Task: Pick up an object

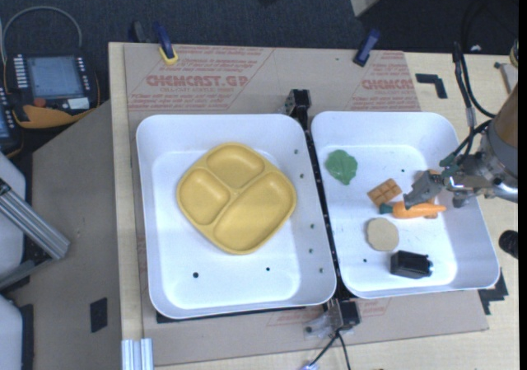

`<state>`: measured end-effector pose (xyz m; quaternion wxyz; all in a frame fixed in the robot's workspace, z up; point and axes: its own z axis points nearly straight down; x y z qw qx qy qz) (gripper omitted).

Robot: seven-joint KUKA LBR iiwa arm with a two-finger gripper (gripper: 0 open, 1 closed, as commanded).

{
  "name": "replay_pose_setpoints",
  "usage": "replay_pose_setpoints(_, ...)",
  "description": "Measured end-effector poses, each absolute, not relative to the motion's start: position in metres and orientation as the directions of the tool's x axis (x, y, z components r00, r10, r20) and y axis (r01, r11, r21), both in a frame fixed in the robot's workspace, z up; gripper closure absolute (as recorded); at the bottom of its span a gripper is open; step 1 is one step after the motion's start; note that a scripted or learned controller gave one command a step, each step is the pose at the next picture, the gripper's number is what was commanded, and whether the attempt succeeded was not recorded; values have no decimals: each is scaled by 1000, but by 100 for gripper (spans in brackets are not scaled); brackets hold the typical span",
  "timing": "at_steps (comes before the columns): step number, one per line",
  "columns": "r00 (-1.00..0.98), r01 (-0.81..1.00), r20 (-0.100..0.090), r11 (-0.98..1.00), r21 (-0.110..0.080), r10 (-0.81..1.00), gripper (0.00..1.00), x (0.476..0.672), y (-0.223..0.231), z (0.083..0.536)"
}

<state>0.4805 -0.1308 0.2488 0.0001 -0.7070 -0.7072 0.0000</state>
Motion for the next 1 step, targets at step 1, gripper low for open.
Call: replay_pose_setpoints(1, 0, 1000, 2, 0, -7, 1000, 0, 484, -127, 205)
